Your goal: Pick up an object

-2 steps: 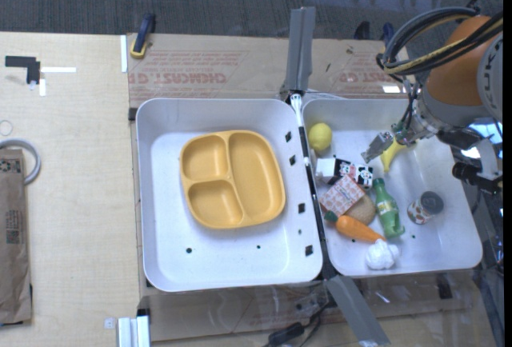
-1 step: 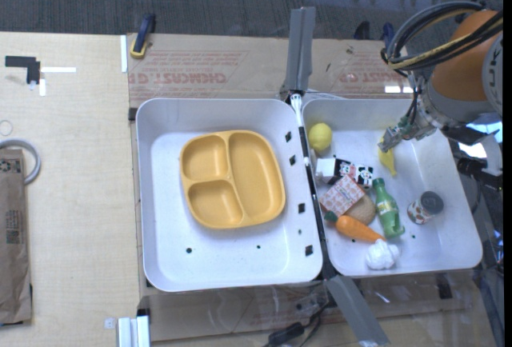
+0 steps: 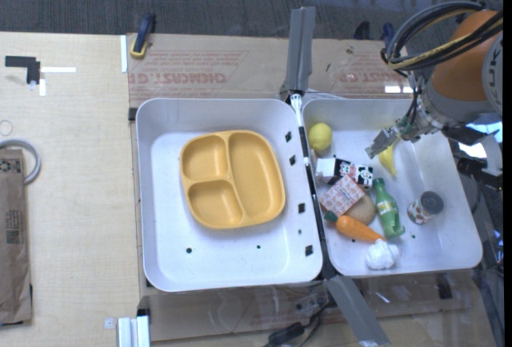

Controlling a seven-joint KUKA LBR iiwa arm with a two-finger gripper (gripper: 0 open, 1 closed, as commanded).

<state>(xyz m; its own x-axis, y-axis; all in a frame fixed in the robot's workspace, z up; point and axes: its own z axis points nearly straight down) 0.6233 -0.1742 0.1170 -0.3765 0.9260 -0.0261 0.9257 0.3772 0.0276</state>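
The right bin point(image 3: 448, 253) holds a yellow lemon point(image 3: 320, 135), an orange carrot point(image 3: 358, 228), a green bottle point(image 3: 387, 209), a white lumpy object point(image 3: 382, 255), a small round can point(image 3: 424, 208), a red-and-white packet point(image 3: 342, 195) and a black-and-white toy point(image 3: 356, 173). My gripper point(image 3: 382, 145) hangs over the bin's upper middle, reaching in from the right. A small yellow piece point(image 3: 389, 162) sits right at its tip. Whether the gripper holds that piece or merely touches it is unclear from here.
The left bin point(image 3: 160, 249) carries a yellow divided plate point(image 3: 233, 177). A grey divider post point(image 3: 300, 49) stands between the bins at the back. Black cables point(image 3: 424, 21) loop above the arm's orange band point(image 3: 472, 57). A brown paper bag point(image 3: 14, 233) lies far left.
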